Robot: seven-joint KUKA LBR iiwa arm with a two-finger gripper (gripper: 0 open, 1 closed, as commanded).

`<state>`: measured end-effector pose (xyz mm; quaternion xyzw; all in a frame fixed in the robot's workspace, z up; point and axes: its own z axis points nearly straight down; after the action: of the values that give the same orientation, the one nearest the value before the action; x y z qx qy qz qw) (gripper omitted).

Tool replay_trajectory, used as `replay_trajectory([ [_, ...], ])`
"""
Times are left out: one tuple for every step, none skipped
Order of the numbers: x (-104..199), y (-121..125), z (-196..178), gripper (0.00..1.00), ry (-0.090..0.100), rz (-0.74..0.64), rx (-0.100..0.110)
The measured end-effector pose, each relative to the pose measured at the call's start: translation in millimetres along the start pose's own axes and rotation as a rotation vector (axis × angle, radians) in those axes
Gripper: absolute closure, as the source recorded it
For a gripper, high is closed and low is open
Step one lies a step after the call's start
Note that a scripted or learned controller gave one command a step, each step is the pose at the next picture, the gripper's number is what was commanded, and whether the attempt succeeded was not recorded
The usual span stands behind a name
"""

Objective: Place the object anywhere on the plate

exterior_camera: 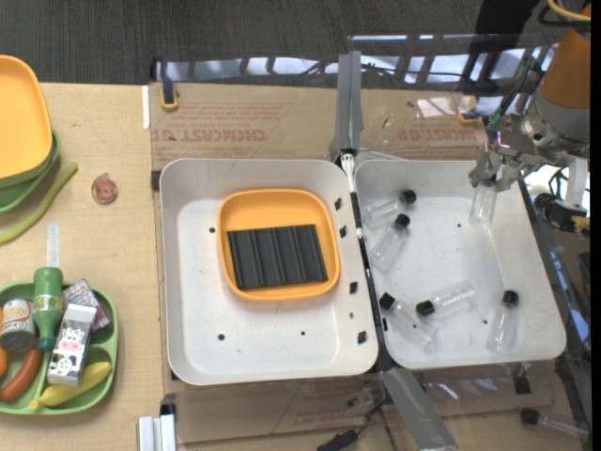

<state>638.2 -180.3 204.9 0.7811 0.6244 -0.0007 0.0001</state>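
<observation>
Vials, clear plastic with black caps, lie scattered across the right bin [540, 280]: two near its left wall [392, 238], one near the middle front [443, 301], one at the front right [504, 318]. Another clear vial [482, 203] hangs upright just under the end effector [488, 172], near the bin's back right corner; it looks pinched between the fingers, so I judge the end effector clenched on it, though the clear plastic blurs the contact. The orange plate [230, 222] sits in the left bin [188, 336], a dark ribbed slab [278, 256] covering its middle, well apart from the arm. These vials should be light, stiff, and slick; being round, they would roll. Best taken across the body near the cap. On landing, one may roll off the slab toward the plate's rim.
</observation>
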Motion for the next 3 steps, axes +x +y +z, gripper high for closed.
replay_trajectory([
  [-23,26,-35,1.00,-0.001,0.229,-0.001],
  [-23,27,-139,1.00,-0.001,0.007,0.000],
  [-25,27,-236,1.00,-0.002,-0.269,-0.001],
])
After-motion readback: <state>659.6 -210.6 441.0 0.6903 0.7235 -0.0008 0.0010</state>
